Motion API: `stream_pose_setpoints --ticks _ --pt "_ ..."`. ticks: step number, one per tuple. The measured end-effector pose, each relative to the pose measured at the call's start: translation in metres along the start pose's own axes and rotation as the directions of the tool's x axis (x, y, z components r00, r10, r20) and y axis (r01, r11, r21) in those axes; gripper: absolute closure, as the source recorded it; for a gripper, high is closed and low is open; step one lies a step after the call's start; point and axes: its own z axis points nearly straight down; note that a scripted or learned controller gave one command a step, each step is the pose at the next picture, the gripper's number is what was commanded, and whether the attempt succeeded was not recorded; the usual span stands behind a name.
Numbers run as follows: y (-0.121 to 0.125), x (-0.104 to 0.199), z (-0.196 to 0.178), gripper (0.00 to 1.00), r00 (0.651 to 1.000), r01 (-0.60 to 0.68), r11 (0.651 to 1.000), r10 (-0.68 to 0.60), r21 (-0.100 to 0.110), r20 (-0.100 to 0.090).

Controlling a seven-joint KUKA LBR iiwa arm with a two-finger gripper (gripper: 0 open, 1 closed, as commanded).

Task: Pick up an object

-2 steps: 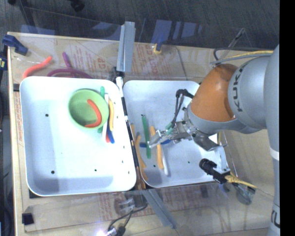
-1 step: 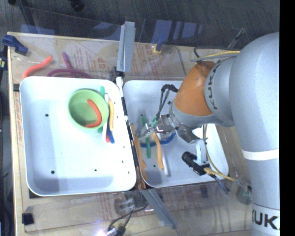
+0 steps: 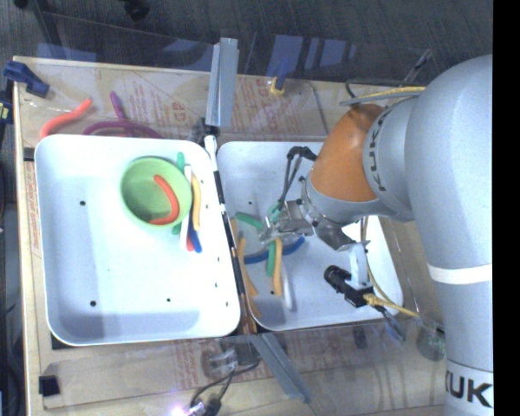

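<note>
I see two smooth, glossy white plastic bins (image 3: 69, 310) on a matt wooden worktop (image 3: 156, 94); the green bowl (image 3: 156, 191) looks plastic.

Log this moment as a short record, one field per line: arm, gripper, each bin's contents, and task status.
arm: reaches in from the right, wrist over the right bin
gripper: gripper low among the right bin's clutter; finger state unclear
left bin: left bin holds a green bowl with an orange piece in it, and thin colourful sticks beside it
right bin: green, blue and yellow-orange pieces near the left wall
task status: no object visibly lifted
</note>
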Motion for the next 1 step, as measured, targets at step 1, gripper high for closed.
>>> stream_pose_setpoints --ticks 1 --pt "0.0238 -0.0103 -0.0920 1.00 0.993 0.116 0.993 -0.116 -0.001 -0.006"
